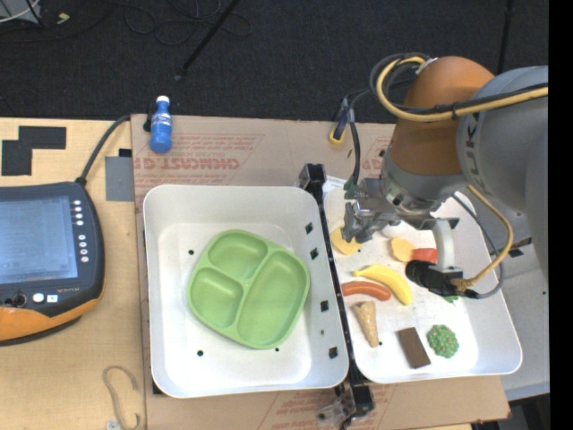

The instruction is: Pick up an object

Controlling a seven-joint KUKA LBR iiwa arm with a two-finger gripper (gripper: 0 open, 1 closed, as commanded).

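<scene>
Reaching in: you see the arm (pixel 466 133) enter from the right, its orange band above the wrist, bent down over the right bin's upper left part.
Desk: cardboard sheet (pixel 233 155) under the bins carries red print, upside down from your side and too faint to read surely.
Left bin (pixel 170 330): holds a green divided plate (pixel 248 287), three compartments, lying flat.
Right bin (pixel 497 348): holds the small food toys, all in its left and middle part.
Tablet (pixel 40 253): sits at the desk's left edge, screen lit, text too small to read.
Jaws (pixel 355 231): you find them low over the bin's upper left corner, just beside a yellow piece (pixel 342 240); whether they are apart or together you cannot tell.
Banana (pixel 389 280): long axis runs upper left to lower right.
Sausage (pixel 367 289): lies just below the banana, near level.
Cone (pixel 366 322): tip points down and right.
Brown block (pixel 414 347): tilted, beside the green broccoli (pixel 441 340).
Blue bottle (pixel 161 125): stands behind the left bin.
</scene>
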